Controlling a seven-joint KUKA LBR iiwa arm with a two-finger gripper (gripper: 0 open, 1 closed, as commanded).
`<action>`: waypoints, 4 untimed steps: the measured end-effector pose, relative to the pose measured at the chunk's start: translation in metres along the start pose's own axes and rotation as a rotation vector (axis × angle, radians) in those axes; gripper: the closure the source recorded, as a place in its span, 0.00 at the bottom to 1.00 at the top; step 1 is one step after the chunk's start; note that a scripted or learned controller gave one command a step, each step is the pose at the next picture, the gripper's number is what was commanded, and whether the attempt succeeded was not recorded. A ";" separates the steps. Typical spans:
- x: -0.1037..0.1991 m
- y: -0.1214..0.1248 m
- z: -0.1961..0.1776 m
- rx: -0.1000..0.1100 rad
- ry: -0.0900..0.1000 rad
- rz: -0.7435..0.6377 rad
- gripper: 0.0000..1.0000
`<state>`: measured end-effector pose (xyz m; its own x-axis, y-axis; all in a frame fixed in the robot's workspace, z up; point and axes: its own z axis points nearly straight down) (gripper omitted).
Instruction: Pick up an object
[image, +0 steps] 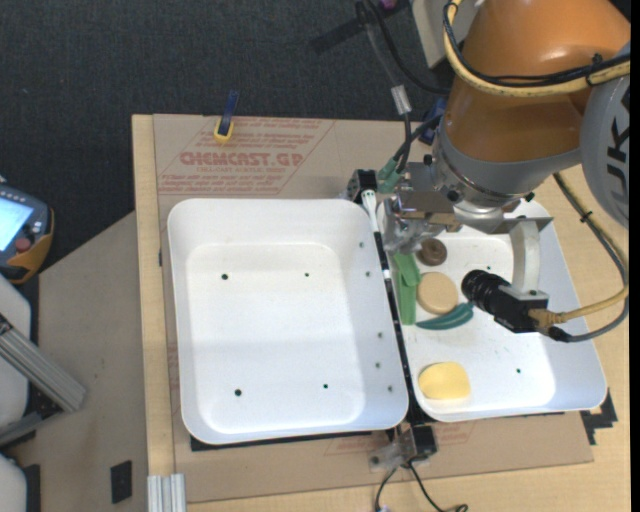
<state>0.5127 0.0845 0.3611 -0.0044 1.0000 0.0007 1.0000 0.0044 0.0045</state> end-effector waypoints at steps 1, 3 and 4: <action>-0.002 0.000 -0.010 -0.001 -0.001 0.003 1.00; 0.033 0.004 0.002 0.009 -0.001 0.001 1.00; 0.025 -0.034 -0.090 -0.005 0.002 0.003 1.00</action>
<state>0.4784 0.1094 0.4507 -0.0019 1.0000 0.0031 1.0000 0.0018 0.0098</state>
